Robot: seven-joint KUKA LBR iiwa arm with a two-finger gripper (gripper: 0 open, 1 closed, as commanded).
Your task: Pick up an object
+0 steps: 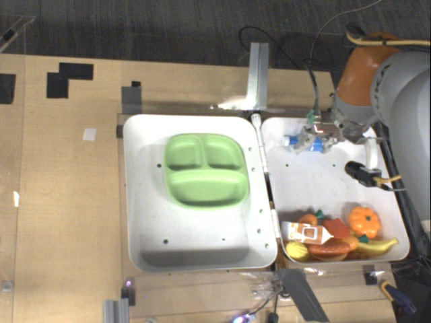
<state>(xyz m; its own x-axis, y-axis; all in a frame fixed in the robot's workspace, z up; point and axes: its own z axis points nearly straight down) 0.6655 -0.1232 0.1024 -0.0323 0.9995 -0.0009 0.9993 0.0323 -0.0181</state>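
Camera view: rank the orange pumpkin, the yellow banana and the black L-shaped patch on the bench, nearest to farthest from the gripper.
1. Orange pumpkin: in the right bin, closest to the gripper.
2. Yellow banana: just past the pumpkin, at that bin's front corner.
3. Black L-shaped patch: on the bench, beyond the left bin.

The left bin [135, 180] and right bin [323, 180] are looking like smooth white plastic, giving off a soft sheen. The green divided plate [205, 169] is reading as matt plastic. The toy pumpkin [364, 221] and banana [377, 246] are shining like glossy moulded plastic. The bench [60, 194] is coming across as pale wood-look board, smooth and faintly reflecting. The upright post [259, 73] behind the bins is showing as brushed bare metal. The carpet [135, 19] is looking dark, rough and woven. The arm [404, 93] is looking smooth satin grey, and its orange band [357, 73] is gleaming a bit more.
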